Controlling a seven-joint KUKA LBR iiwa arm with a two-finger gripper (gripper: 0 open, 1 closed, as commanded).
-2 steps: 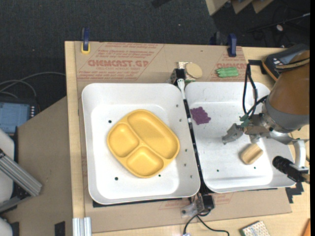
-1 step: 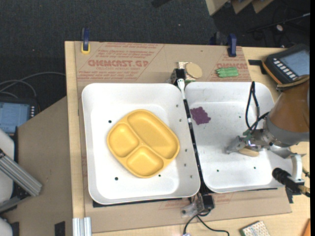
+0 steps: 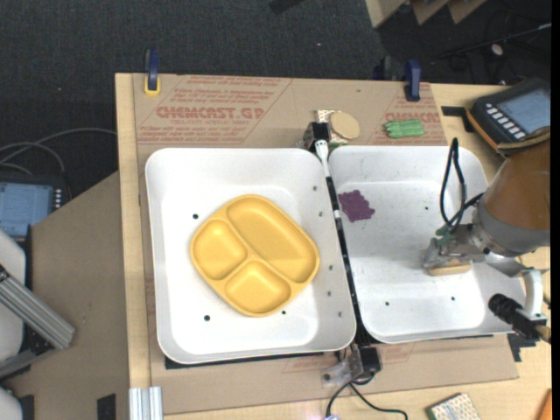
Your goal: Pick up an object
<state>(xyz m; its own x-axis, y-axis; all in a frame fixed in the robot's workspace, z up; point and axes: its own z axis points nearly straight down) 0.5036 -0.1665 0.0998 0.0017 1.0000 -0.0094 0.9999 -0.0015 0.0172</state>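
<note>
In the left bin [image 3: 166,234] lies a yellow plate [image 3: 254,254] with three compartments. A small purple object [image 3: 355,205] rests on the floor of the right bin [image 3: 394,313], near its back left. My gripper [image 3: 451,254] is low over the right side of the right bin, pointing down. Directly under it a flat tan object [image 3: 451,268] sits on the bin floor, touching or nearly touching the gripper's tip. The gripper body hides part of that object.
The arm's orange band [image 3: 525,182] and a black cable [image 3: 453,182] rise over the right bin's right edge. A green object [image 3: 404,129] and a round tan disc [image 3: 345,127] lie on the board behind the bins. Clamps stand at the back.
</note>
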